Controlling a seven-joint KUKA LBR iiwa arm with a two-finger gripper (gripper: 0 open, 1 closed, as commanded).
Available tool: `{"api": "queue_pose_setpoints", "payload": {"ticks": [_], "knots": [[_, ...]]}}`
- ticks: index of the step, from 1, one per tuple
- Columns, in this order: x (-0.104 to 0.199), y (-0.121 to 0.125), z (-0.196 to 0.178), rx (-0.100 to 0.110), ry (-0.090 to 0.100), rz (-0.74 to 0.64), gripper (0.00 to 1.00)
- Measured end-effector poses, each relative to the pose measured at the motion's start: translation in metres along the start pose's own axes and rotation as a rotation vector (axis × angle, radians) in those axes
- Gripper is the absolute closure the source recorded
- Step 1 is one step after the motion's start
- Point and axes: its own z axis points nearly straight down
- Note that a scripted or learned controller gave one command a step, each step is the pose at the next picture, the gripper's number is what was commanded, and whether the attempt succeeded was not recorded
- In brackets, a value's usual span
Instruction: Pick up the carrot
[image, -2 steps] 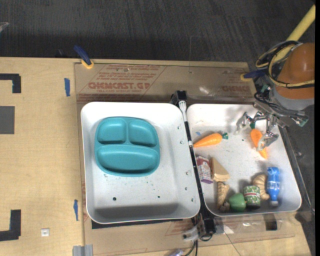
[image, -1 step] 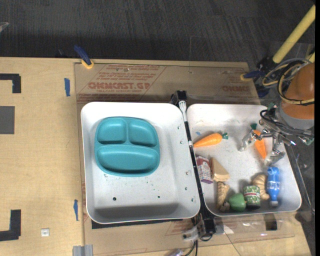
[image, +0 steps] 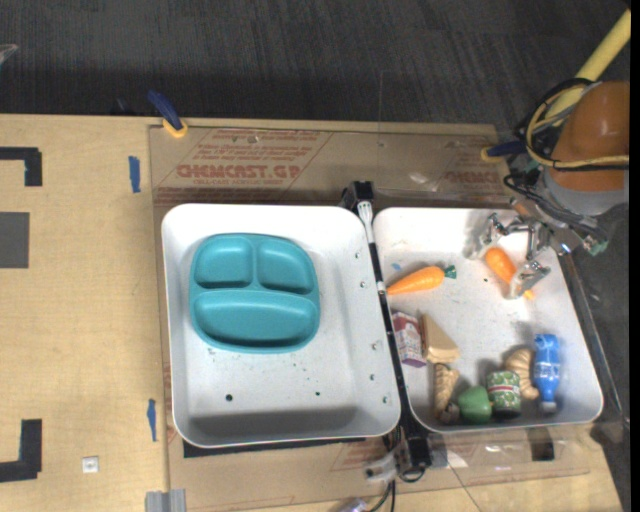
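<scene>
Fingers (image: 532, 262) of the hand (image: 512, 250) spread wide, seemingly straddling a small orange piece (image: 499, 265).

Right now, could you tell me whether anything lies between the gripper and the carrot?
Nothing visible does. The gripper hangs over the right bin, close around a small orange piece; the carrot lies to its left on bare bin floor.
</scene>
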Motion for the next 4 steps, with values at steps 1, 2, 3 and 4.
{"api": "queue_pose_setpoints", "payload": {"ticks": [1,2,3,4], "knots": [[0.019,0.009,-0.001,0.002,0.000,0.180,0.00],[0.015,0.007,-0.016,0.010,-0.013,0.182,1.00],[0.058,0.072,-0.003,0.007,-0.001,-0.098,1.00],[-0.009,0.143,-0.058,0.003,-0.005,0.085,1.00]]}}
